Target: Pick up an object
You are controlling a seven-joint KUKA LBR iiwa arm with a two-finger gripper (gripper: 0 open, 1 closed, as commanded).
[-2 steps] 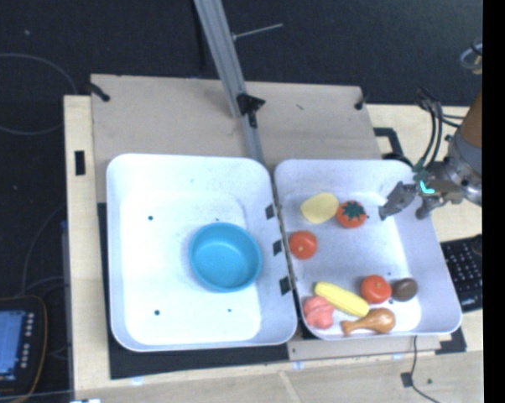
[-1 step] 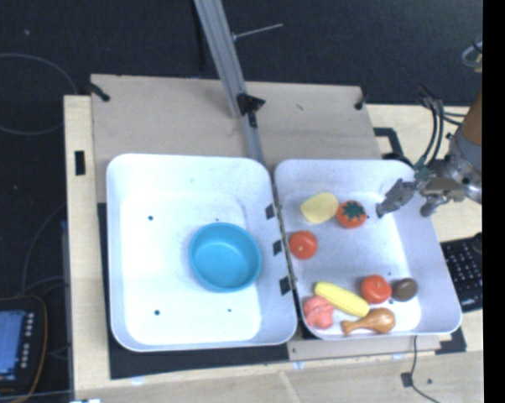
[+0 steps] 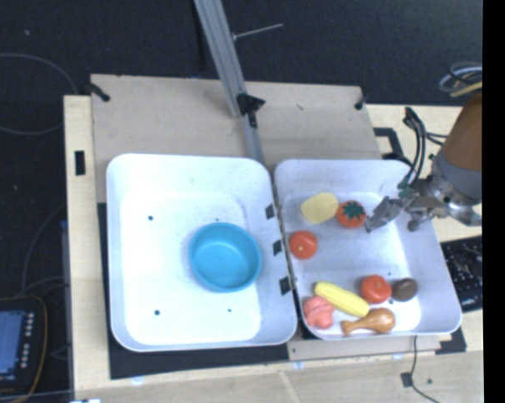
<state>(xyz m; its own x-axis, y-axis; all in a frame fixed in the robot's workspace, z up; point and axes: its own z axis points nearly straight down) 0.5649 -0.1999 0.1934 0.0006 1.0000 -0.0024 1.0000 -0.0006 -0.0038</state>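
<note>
two white bins (image 3: 122,250) sit side by side on the bench. gripper (image 3: 378,218), whose state i cannot tell, hovers at three o'clock of the tomato (image 3: 351,214), which looks light, hard and slippery; take it across its round middle.

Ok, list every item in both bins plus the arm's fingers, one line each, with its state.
blue bowl: upright, alone in left bin
yellow lemon: lying in right bin, touching the strawberry
strawberry: resting beside gripper
red tomato: resting apart
corn cob: lying flat
pink toy: at front edge
drumstick: lying flat
red ball: beside brown ball
fingers: over right bin, holding nothing visible
</note>
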